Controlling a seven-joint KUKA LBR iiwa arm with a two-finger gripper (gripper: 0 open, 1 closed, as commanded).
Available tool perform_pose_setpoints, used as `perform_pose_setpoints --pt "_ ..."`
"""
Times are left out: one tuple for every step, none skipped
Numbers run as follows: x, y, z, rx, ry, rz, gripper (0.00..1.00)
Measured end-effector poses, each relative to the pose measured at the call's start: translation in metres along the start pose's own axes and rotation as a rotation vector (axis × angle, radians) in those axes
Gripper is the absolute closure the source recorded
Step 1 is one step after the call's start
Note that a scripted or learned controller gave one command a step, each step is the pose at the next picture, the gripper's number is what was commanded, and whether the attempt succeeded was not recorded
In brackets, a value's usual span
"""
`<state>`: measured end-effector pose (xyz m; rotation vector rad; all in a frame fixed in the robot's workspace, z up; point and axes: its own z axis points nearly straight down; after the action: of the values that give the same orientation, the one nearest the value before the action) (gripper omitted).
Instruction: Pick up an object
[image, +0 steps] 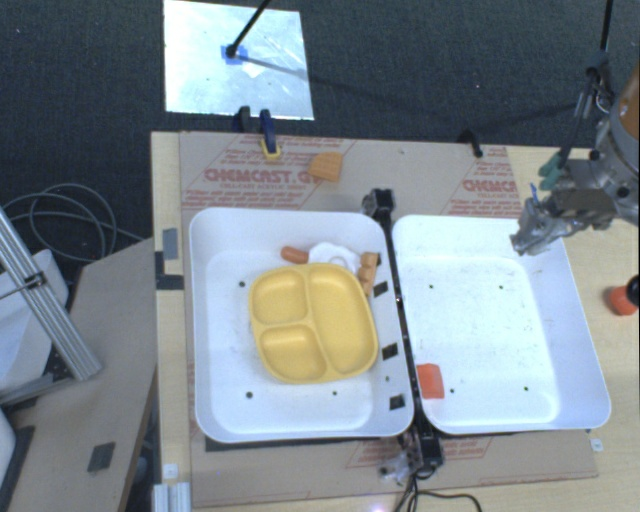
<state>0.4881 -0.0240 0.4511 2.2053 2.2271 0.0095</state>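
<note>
Orange block (429, 380) nr yellow tray (312, 323)

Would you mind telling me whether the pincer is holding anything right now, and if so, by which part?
Nothing shows in the pincer; it hangs over the right bin's upper right corner, far from the orange block.

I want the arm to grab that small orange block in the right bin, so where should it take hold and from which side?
Judging by its pose, come straight down on the orange block and close across its left and right faces. It lies flat near the right bin's front-left corner, close to the left wall, so a side approach looks cramped. The gripper sits over the far-right rim.
</note>
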Motion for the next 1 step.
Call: perform_pose_setpoints --pt "0.0000 -0.0001 0.0004 0.001 0.000 0.000 0.00"
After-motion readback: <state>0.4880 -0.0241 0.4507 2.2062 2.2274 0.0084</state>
